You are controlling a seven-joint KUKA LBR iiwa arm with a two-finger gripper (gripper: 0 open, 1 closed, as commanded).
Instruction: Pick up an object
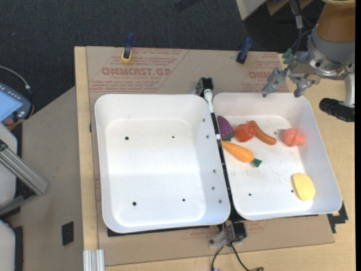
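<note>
Nearest to the camera is the front edge of the table [169,247], covered with a brown cardboard sheet [169,66], and a small black clamp [236,230] sits at the front where the two bins meet. The left bin [107,151] is a shallow white tray with a few small dark holes in its floor. The right bin [324,174] holds all the objects. The yellow lemon-shaped piece [303,186] lies closest to the front, near the right wall. Further back, the orange carrot [239,152] lies at a slant close to the divider, its green end pointing to the front right. Behind it, a purple piece [225,128] touches the divider side, a red tomato-like piece [244,132] is just beside it, and an orange-red sausage shape [263,134] leans against the red one. A pink piece [293,137] rests apart, toward the right wall.

My gripper [286,86] hangs above the far rim of the right bin, well apart from every object. Its two grey fingers [272,84] point down and are spread apart, with nothing between them. My arm [337,21] comes in from the upper right, the orange band above the grey wrist. At the far edge of the cardboard are a yellow clip [127,53] and a blue clip [245,49].
</note>
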